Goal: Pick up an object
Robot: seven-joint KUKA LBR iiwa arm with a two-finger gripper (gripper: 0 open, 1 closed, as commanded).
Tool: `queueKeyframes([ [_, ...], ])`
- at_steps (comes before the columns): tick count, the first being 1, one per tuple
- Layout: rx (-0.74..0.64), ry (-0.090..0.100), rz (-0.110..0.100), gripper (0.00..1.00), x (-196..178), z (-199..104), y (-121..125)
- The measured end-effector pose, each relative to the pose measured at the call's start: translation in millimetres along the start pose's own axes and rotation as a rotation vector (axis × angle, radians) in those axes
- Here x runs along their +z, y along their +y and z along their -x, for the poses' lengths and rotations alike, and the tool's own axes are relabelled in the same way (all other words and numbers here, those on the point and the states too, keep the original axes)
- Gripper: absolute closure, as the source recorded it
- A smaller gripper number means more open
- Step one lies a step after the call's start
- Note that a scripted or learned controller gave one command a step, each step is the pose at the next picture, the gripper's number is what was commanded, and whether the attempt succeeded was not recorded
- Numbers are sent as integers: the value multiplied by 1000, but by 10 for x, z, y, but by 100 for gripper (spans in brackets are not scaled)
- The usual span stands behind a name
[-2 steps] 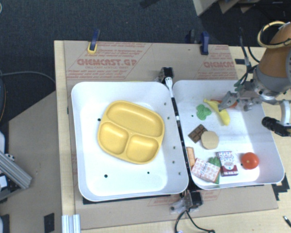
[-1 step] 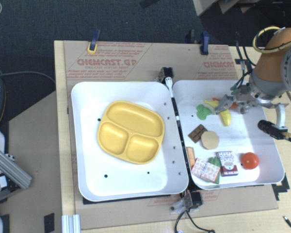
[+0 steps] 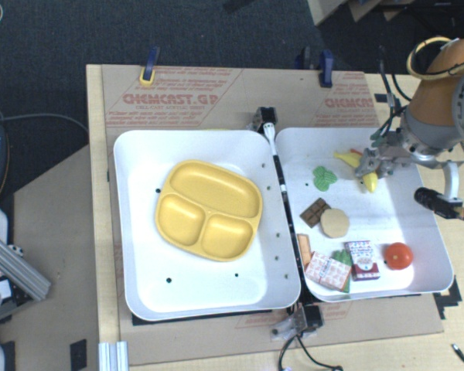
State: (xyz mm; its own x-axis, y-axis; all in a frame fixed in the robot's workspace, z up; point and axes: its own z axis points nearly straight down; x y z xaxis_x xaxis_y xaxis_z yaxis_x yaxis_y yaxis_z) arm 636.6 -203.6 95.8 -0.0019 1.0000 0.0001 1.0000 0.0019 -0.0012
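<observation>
Seemingly the yellow toy piece (image 3: 369, 181) was the object in hand — a small banana-coloured thing that sat right at the tip of the gripper (image 3: 373, 170), over the upper part of the right bin (image 3: 441, 246). A second yellow bit (image 3: 346, 158) lay just beside the gripper, on its far side from the arm. Whether the fingers were closed on the toy, merely touching it, or hanging above it, I could not tell; the gripper's dark body hid the contact.

Just beyond that, away from the arm, was a green leafy piece (image 3: 323, 178). Below the gripper, toward the bin's near edge, lay a brown block (image 3: 315, 212) touching a tan disc (image 3: 335, 223), then a red-and-white carton (image 3: 361, 258), a patterned packet (image 3: 327, 271) and a red tomato (image 3: 399, 256) — loosely scattered, presumably so each could be gripped singly.

Well apart, across the divider, the left bin (image 3: 135, 207) held a yellow divided plate (image 3: 209, 209), seemingly a place to drop things.
</observation>
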Motion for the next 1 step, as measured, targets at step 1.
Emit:
queueKeyframes([
  [1,2,-3,8,100,-437,19,23],
])
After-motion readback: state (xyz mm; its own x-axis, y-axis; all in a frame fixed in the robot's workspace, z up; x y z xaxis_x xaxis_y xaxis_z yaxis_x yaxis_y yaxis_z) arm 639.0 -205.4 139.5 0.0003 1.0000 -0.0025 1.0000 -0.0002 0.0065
